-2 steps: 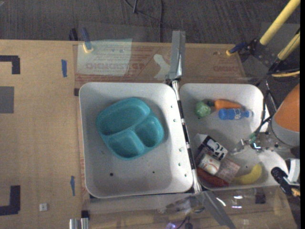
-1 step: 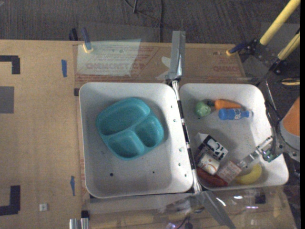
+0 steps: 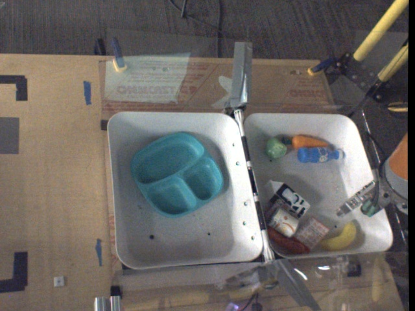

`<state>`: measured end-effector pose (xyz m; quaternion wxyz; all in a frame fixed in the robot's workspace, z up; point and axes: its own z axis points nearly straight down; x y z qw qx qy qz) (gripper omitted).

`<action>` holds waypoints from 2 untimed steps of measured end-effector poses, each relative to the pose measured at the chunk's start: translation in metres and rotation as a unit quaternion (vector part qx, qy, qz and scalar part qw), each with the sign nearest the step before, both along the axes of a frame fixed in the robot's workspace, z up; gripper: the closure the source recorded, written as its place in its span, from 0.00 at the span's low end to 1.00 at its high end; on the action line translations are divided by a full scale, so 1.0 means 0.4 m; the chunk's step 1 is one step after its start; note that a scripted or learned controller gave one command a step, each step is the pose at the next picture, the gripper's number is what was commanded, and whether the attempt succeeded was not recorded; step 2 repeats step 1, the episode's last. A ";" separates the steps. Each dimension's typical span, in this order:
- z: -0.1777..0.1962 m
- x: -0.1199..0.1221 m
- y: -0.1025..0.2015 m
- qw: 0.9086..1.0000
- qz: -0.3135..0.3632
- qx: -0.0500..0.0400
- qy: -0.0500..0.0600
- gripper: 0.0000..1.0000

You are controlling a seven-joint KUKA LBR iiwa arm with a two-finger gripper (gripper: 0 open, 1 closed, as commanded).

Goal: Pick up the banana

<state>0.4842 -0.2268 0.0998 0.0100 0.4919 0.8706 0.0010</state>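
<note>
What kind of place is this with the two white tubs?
Probably a robot lab or test bench. A robot arm's gripper reaches into the right bin near a toy banana, a teal divided tray sits in the left bin, and blue tape marks the bench.

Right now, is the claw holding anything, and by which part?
Nothing is held. The claw hangs above the banana at the right bin's near corner, apart from it.

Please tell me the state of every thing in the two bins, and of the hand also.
banana: lying in right bin's near corner, not held
hand: just above the banana
teal divided plate: flat in left bin
blue bottle: lying on its side
carrot: lying beside the bottle
</note>
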 end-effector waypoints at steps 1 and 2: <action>0.000 0.000 0.000 1.000 0.000 0.000 0.000 0.00; 0.000 0.000 0.000 1.000 0.000 0.000 0.000 0.00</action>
